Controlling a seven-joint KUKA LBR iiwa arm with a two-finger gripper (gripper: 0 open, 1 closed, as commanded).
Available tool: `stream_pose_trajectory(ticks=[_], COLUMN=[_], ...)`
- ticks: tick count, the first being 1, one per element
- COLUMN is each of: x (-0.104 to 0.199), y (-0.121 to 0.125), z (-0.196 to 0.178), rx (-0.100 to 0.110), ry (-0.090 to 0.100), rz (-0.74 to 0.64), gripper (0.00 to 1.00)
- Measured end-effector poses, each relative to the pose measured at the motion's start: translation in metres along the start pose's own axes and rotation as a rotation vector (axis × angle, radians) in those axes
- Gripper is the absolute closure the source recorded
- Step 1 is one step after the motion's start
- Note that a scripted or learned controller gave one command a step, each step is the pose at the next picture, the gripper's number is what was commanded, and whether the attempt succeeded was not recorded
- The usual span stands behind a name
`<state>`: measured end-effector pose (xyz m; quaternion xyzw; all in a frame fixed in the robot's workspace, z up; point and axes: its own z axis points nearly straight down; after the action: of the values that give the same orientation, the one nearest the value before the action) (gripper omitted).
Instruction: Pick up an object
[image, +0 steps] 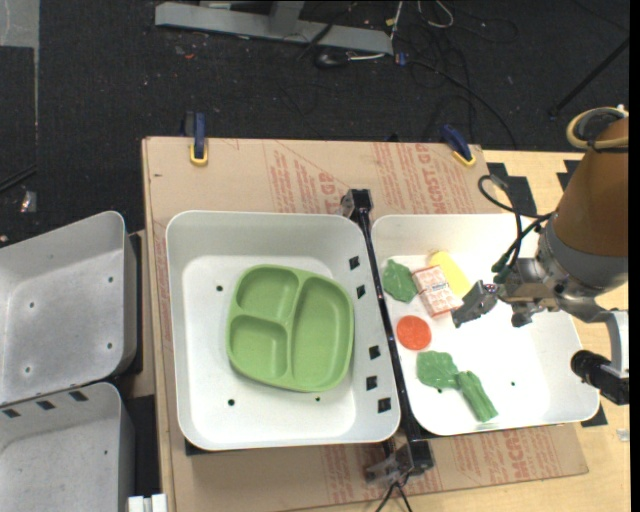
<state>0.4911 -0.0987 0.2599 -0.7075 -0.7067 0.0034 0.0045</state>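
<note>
**Arm over right bin, nothing gripped**

Camera view: gripper (472, 306) hangs over the middle of the right bin (560, 405), pointing toward the divider between the bins. Can't tell if it's apart or together; nothing visible between its tips.

Objects cluster along the right bin's left side. Yellow block (447, 268) and red-and-white carton (434, 291) touch each other, just beside the gripper. Green leaf-shaped piece (398, 280) lies near the left wall. Orange disc (413, 332) sits below the carton. Green toy (456, 382) lies near the front edge, tilted.

Left bin (200, 400) carries a green sectioned plate (291, 327) at its centre.
</note>
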Motion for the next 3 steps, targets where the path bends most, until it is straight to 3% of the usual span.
stream_pose_trajectory(ticks=[1, 3], x=[0.0, 0.006], y=[0.002, 0.013], z=[-0.005, 0.112], rx=[-0.011, -0.007], ry=[-0.002, -0.001], rz=[-0.002, 0.0], gripper=[0.0, 0.0])
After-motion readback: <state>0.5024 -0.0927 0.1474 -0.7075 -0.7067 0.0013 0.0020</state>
